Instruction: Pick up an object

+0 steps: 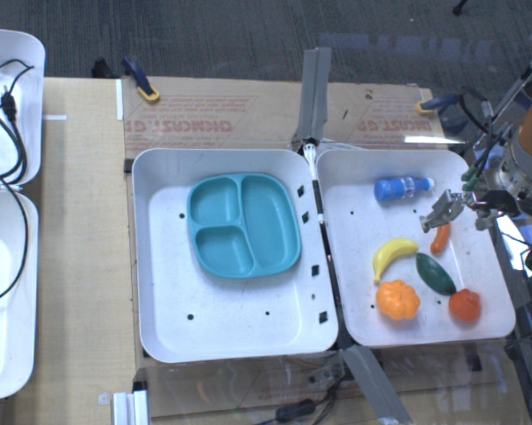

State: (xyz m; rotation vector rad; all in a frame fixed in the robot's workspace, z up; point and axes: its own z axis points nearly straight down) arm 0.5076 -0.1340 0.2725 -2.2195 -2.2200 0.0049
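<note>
— While the gripper (443, 212) is hovering over the right bin (354, 237), are the jaws holding anything?
— No, they are standing open just above the small carrot (440, 238); lowering straight should be helping.

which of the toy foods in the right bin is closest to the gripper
The small orange carrot, directly below the gripper. The banana, dark green piece and two round orange fruits lie farther off.

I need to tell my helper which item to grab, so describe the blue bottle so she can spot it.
Look in the right-hand shallow white bin. Near its far edge lies the small blue plastic bottle on its side. It is the only blue item there; the others are a yellow banana and orange or green pieces.
</note>
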